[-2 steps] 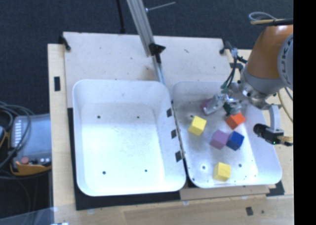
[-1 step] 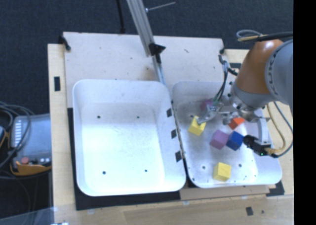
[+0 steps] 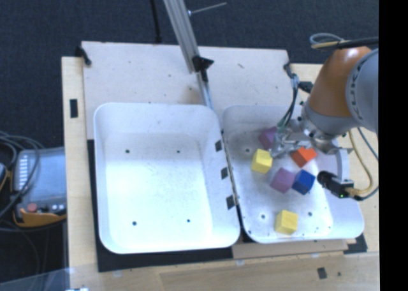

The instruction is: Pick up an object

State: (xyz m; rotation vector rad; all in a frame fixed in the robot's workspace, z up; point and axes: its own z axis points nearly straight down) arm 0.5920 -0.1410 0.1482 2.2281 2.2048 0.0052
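Six small foam-like blocks lie in the right bin (image 3: 344,223): two yellow cubes (image 3: 261,161) (image 3: 286,221), a purple cube (image 3: 282,180), a blue cube (image 3: 303,182), an orange block (image 3: 304,154) and a mauve block (image 3: 268,136). The gripper (image 3: 288,145) hangs among the upper ones; its grip cannot be made out.

Two bins side by side on the bench (image 3: 73,156), blocks (image 3: 282,180) clustered in the right bin (image 3: 255,223), left bin (image 3: 159,175) beside it
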